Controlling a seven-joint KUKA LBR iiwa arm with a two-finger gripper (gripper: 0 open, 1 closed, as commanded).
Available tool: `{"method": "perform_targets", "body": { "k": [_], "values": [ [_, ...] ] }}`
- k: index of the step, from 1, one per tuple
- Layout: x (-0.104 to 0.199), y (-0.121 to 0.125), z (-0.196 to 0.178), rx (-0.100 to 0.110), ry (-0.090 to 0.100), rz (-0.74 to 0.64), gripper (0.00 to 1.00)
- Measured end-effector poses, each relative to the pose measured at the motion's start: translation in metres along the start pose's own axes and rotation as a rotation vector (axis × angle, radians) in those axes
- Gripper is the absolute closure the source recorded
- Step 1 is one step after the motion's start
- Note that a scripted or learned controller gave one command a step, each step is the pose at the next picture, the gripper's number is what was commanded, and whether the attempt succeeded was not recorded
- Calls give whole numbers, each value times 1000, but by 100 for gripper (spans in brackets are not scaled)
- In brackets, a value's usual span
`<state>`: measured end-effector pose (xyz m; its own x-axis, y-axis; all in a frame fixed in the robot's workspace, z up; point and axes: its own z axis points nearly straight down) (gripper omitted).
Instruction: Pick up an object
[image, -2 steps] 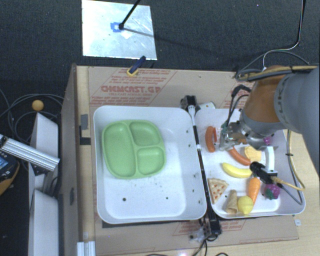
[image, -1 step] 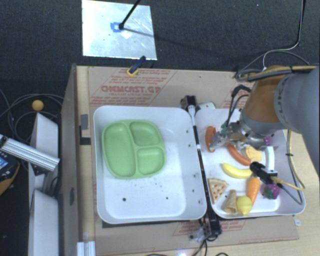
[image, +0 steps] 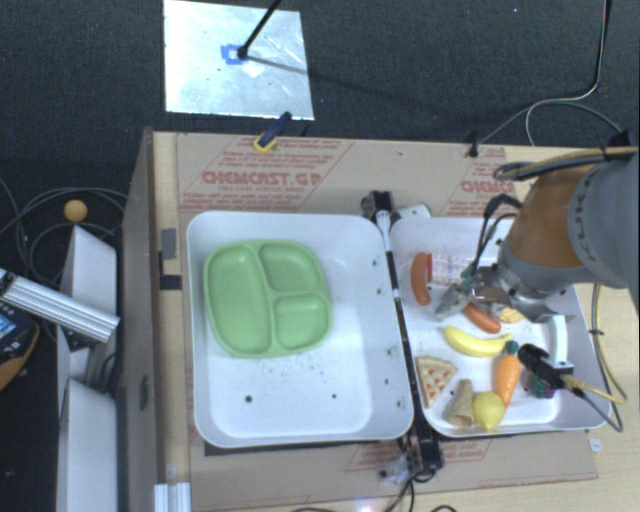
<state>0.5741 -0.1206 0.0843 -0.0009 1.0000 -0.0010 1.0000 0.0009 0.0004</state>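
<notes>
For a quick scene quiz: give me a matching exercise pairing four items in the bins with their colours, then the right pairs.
Items:
1. divided plate
2. banana
3. carrot
4. pizza slice

Colours:
A. orange with a green top
B. tan with red criss-cross lines
C. light green
D. yellow

Pairs: 1-C, 2-D, 3-A, 4-B

floor: dark carpet (image: 80, 90), cables trailing at left and far right
far patch: shiny metal sheet (image: 238, 58) (blue mark on it)
bench top: brown printed cardboard (image: 300, 170)
</notes>
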Motion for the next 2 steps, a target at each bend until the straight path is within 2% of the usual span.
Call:
{"method": "perform_targets", "body": {
  "k": [1,2],
  "values": [
    [1,1,-11,-2,1,-2,100],
    [70,-10,-101,-3,2,-3,100]
  ]
}}
